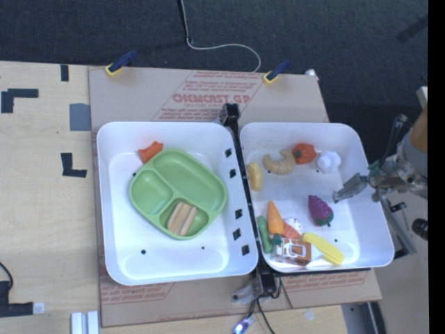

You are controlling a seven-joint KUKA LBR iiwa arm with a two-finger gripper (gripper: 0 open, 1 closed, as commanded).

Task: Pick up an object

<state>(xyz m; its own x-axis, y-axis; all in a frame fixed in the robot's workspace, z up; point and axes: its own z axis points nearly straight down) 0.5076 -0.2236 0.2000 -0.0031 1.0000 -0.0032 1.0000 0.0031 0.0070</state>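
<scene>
The right bin [348,138] holds several toy foods. Among them are a tan croissant [279,163], a red tomato [304,152], a white piece [327,161], a yellow piece [255,177], an orange carrot [275,218], purple grapes [320,209], a yellow corn cob [323,248] and a small printed box [295,252]. My gripper [359,184] hangs over the right side of this bin, just right of the grapes and above them. Nothing shows in its grasp.
In the left bin [118,242] lies a green divided plate [178,191] with a tan bread piece [182,218] in one compartment. An orange toy [149,151] sits by the plate's upper left. A black divider [240,186] joins the bins.
</scene>
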